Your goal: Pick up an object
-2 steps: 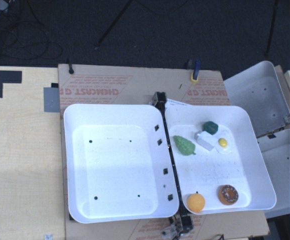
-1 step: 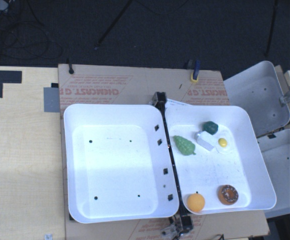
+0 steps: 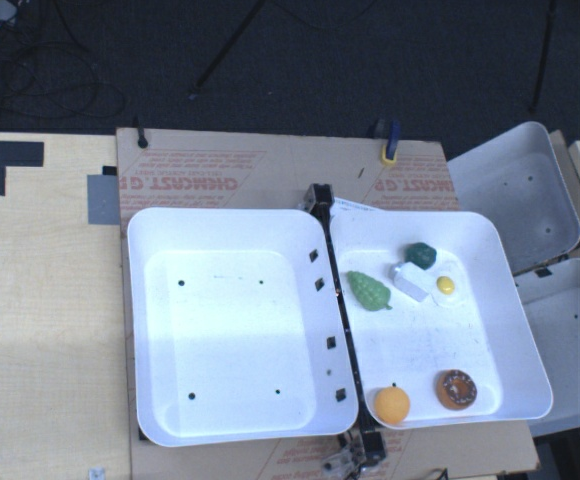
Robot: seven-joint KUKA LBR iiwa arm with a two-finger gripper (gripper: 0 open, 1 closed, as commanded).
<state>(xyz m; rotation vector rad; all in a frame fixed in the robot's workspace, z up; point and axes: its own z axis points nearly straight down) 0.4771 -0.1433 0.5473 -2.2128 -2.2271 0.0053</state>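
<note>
The right bin (image 3: 510, 298) holds several small objects. A light green leafy piece (image 3: 369, 292) lies near the divider. Beside it sit a dark green round object (image 3: 421, 256), a small grey-white block (image 3: 409, 283) and a fried-egg shape with a yellow yolk (image 3: 445, 286). At the bin's front edge rest an orange ball (image 3: 391, 405) and a brown chocolate donut (image 3: 457, 389).
The left bin (image 3: 150, 268) stands next to the right one, joined by a black divider strip (image 3: 332, 308). Both rest on a cardboard sheet (image 3: 230, 173) on the wooden bench. A yellow-and-blue clamp (image 3: 391, 143) sits at the cardboard's back edge. A grey panel (image 3: 515, 193) stands at the right.
</note>
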